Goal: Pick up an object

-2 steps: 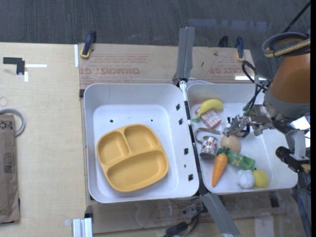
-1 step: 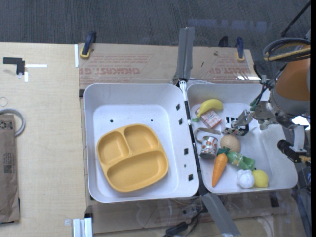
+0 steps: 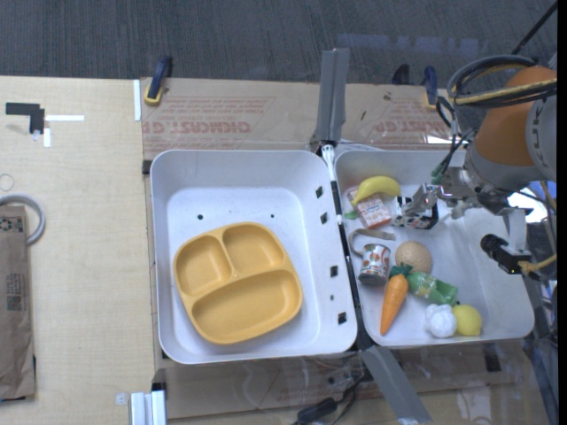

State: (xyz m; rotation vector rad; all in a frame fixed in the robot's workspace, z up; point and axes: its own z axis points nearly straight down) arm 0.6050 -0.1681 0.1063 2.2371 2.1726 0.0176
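Observation:
The right bin [image 3: 496, 326] holds several toy foods: a yellow banana [image 3: 376, 187], an orange-red packet [image 3: 374, 211], a small can [image 3: 376, 261], a tan potato-like ball [image 3: 413, 257], an orange carrot [image 3: 393, 299] with a green top, a white garlic bulb [image 3: 440, 320] and a yellow lemon [image 3: 468, 320]. My gripper [image 3: 420, 209] reaches in from the right and sits low in the bin's upper middle, just right of the packet and below the banana. Nothing shows between its fingers.
The left bin [image 3: 177, 184] contains a yellow three-compartment plate [image 3: 237, 280]. A grey divider post [image 3: 332, 96] stands between the bins at the back. Brown cardboard [image 3: 239, 113] lies behind the bins. Cables loop above the arm [image 3: 509, 122] at the right.

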